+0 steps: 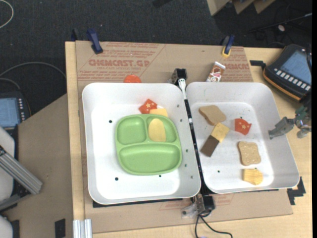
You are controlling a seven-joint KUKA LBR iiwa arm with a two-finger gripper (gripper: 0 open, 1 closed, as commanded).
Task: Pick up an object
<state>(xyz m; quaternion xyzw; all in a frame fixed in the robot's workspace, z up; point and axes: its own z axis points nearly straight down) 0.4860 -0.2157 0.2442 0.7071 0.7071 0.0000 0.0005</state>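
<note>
The right bin [277, 108] holds a brown toast slice [213, 114], a yellow and brown bar [214, 138], a small red piece [242, 126], a tan bread slice [248, 153] and a yellow wedge [253, 176]. In the left bin [99, 103] lies a green divided plate [147, 152] with a yellow item [157, 130] in its upper right compartment. A red piece [148, 106] and a yellow piece [160, 113] lie just behind the plate. My gripper [281, 128] hangs at the right bin's right rim, apart from every object; the red piece is nearest to it.
On the brown board behind the bins stand a small carton [216, 72], an orange disc [132, 79] and a black clip [179, 75]. Blue clamps [95, 41] [227, 44] grip the board's far edge. A handheld pendant [292, 71] lies at the far right.
</note>
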